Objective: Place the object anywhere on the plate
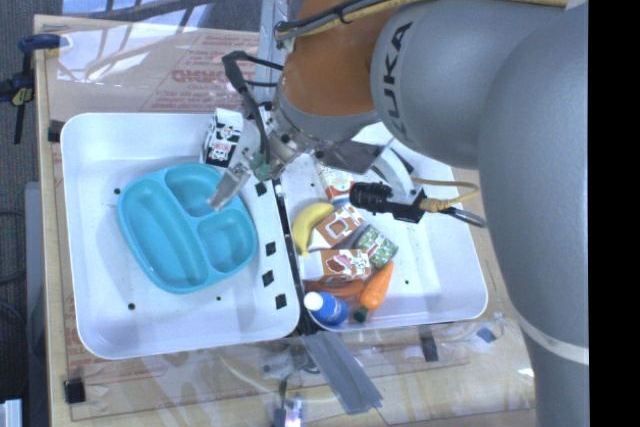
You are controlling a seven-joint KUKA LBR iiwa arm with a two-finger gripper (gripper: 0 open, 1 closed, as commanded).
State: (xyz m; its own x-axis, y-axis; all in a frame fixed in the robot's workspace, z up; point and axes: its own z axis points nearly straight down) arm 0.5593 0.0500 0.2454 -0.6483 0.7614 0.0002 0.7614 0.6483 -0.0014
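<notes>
We count two white bins side by side. The left bin (95,245) holds one blue plate (185,225) with three compartments. The right bin (450,285) holds a heap of toys: one banana (305,223), one carrot (377,286), one blue-capped bottle (325,307) and about three printed packets (352,250) — all well apart from the plate. The gripper (228,190) hangs over the plate's upper right compartment; its one visible metal finger (226,192) points down at the plate, and we cannot tell whether it is spread or closed — nothing shows between the tips. One small black-and-white box (222,143) sits just beside the wrist.
</notes>
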